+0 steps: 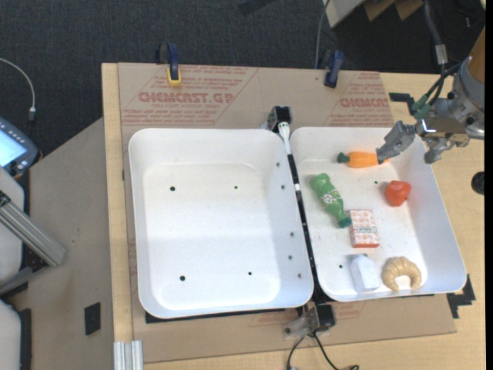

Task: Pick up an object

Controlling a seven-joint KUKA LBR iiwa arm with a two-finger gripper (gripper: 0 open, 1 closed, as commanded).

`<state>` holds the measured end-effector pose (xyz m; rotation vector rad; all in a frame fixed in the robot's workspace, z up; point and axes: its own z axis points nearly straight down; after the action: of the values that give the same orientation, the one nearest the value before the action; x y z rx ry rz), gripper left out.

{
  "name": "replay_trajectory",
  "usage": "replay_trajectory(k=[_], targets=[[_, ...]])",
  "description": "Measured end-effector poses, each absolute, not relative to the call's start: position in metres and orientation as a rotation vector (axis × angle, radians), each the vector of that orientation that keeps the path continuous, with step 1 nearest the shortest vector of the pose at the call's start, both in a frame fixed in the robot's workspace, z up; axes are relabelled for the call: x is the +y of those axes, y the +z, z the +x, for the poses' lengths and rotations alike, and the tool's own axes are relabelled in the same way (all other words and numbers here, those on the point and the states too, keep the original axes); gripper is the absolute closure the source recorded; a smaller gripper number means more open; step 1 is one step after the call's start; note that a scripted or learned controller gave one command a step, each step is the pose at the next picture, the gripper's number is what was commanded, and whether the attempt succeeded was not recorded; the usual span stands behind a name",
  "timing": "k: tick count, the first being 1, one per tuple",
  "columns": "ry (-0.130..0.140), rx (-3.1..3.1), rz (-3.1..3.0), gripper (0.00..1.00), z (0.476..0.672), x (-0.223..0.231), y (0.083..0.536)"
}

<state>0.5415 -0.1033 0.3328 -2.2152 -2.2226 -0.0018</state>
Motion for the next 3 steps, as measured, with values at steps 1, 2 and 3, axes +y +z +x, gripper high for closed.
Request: replay_trajectory(k=[1,2,3], targets=[[0.017,-2.208,-2.209,0.0,0.476,-0.069,0.176],[0.005,-2.211,-2.228,0.0,0.477,-0.153,0.08],[-0.001,-2.221,-2.225,1.0,0.479,-0.148,0.095]])
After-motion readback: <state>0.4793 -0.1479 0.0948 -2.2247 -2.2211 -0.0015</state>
